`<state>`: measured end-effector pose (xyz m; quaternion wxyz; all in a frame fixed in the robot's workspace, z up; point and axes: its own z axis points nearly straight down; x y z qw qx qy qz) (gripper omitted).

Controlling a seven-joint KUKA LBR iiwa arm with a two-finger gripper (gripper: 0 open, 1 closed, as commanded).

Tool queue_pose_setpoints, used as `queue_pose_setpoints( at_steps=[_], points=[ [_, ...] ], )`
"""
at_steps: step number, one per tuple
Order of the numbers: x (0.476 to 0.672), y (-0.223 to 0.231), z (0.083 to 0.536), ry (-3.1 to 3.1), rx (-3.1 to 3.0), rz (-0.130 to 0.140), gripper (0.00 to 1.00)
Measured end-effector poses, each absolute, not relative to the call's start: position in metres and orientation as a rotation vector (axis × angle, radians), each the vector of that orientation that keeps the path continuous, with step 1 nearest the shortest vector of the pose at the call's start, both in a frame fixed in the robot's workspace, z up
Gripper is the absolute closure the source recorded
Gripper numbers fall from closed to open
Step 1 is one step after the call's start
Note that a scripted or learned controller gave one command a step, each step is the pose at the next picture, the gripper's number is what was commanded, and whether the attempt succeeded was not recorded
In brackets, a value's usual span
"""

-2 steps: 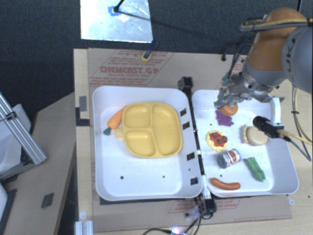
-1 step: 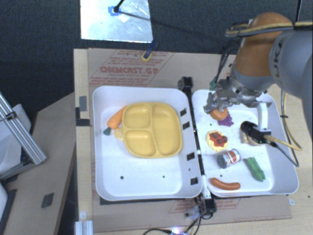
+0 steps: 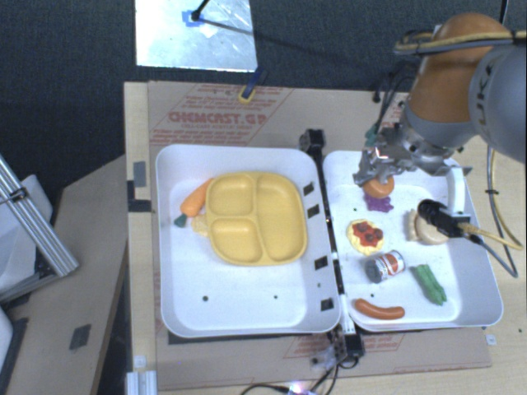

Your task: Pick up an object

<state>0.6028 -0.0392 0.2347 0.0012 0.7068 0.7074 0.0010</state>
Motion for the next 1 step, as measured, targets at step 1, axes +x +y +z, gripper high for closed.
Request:
queue_pose_setpoints(
  at_steps=[1],
  points=[
    [0.5967,-0.0406,0.2167,2.223,2.221,-0.001,1.00]
  ],
)
